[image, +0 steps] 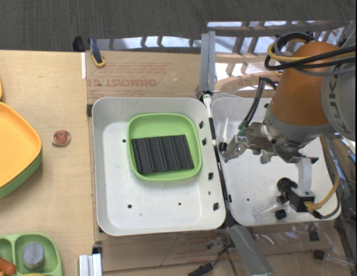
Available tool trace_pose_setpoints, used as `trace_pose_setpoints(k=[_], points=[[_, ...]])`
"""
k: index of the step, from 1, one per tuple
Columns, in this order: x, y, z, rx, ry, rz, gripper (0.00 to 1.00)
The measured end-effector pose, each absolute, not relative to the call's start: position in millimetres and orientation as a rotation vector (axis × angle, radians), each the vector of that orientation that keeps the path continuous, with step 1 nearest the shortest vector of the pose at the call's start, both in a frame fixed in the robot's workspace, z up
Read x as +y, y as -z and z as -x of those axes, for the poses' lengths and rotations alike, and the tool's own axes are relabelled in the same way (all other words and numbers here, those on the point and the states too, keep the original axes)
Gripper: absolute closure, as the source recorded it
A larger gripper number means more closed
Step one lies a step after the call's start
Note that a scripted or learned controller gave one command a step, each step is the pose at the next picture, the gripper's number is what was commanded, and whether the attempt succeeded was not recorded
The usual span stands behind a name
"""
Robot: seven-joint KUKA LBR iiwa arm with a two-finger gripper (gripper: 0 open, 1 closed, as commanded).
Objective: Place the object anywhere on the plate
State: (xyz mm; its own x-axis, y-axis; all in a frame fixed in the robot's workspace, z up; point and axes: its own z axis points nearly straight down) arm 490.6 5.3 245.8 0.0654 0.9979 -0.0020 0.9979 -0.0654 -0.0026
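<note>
Nearest, at the lower left corner of the bench: a green divided tray (17, 241), cut off by the frame edge, with a grey round item (33, 255) in one compartment and something orange (0, 264) in the next. Just beyond, two white bins side by side, touching along their inner walls: left bin (155, 214) and right bin (253, 197). Over the right bin's near side, a black fitting (289, 193) with a yellowish hose, hanging from the arm. In the left bin, toward its far half: a green plate (164, 121), lying flat. On the plate, a dark ribbed slab (162, 154), flat, wholly within the rim, covering most of the near part of the plate's floor. Gripper (229, 148) low over the right bin's left wall, apart from slab and plate; open or closed cannot be told, too small and cluttered. Nothing seen held. Grey arm (304, 91) with orange band above the right bin. Further left on the wooden bench: a stack of orange plates (14, 148) and a small reddish knob (61, 137), well apart from the bins. Behind the bins: printed cardboard (144, 79), then a metal rack (253, 30).
</note>
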Motion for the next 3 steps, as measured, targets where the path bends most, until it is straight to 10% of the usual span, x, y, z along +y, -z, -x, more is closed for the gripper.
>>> trace_pose_setpoints(k=[1, 2, 3], points=[[47, -190, -516.8, -2.126, -0.009, 2.31, 0.0], [5, -190, -583.1, -2.119, -0.008, 2.318, 0.0], [-24, -190, -562.1, -1.99, -0.007, 2.429, 0.0]])
